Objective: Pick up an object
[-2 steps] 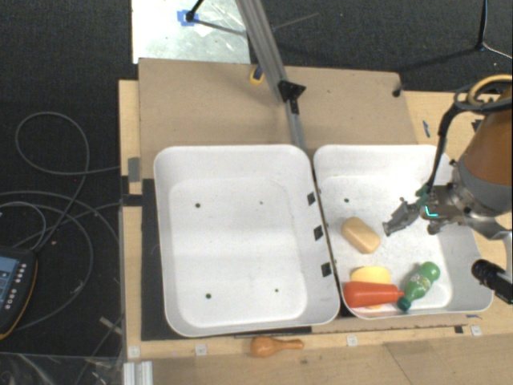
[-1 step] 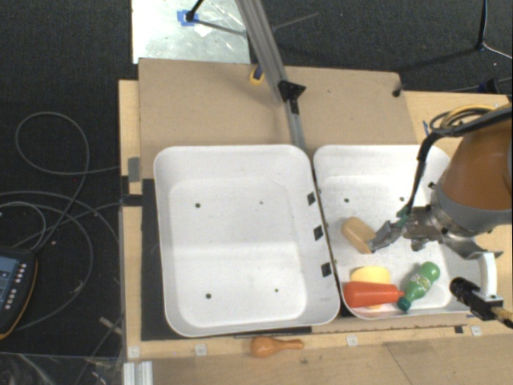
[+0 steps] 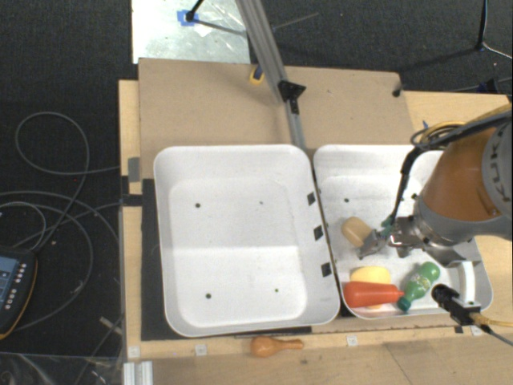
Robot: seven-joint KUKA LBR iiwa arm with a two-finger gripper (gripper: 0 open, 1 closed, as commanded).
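Right bin (image 3: 353,167): gripper (image 3: 373,243) low beside tan object (image 3: 355,231), possibly touching; opening unclear.

the grey arm with the orange band (image 3: 469,187) is cut off by the right edge, and its bulk hides much of the right-hand shallow white bin (image 3: 353,167), including that bin's far right wall. the metal two-finger tool (image 3: 375,243) is small and dark against the arm; whether its fingers are spread or closed cannot be told. the green plastic bottle-shaped toy (image 3: 417,283) is partly covered by the arm's wrist. the round yellow piece (image 3: 371,275) is half hidden behind the orange carrot-shaped toy (image 3: 370,294).
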